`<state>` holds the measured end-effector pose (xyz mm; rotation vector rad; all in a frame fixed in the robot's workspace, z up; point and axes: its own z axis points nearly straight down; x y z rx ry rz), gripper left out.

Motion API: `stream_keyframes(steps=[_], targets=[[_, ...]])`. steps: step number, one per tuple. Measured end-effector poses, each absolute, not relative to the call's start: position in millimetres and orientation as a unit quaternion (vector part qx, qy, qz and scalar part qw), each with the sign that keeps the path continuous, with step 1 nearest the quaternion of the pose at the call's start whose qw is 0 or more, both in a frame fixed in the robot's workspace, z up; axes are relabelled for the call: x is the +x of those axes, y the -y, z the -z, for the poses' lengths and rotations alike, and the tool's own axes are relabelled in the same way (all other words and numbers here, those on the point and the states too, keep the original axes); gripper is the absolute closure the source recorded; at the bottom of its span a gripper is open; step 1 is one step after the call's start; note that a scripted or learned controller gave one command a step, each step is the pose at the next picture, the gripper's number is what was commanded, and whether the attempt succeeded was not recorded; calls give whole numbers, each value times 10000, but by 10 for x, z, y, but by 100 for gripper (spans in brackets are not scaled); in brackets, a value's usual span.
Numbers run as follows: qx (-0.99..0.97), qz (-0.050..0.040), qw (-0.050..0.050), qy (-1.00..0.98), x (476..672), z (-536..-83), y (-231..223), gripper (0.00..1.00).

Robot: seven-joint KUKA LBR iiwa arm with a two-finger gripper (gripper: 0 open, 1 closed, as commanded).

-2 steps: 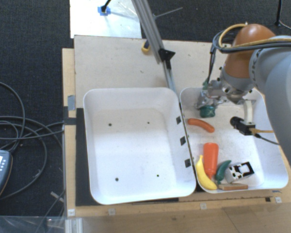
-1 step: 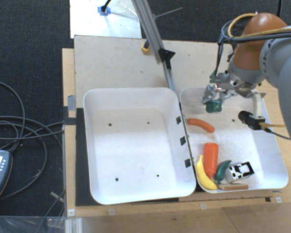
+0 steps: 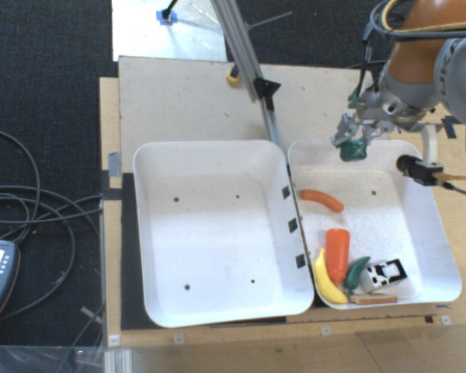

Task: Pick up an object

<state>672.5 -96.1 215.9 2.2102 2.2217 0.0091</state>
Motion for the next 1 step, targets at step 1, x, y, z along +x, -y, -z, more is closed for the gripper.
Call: stream_keyframes(steps=[1], targets=[[7055,-14,17,-7087,6737,-2349,962,100]])
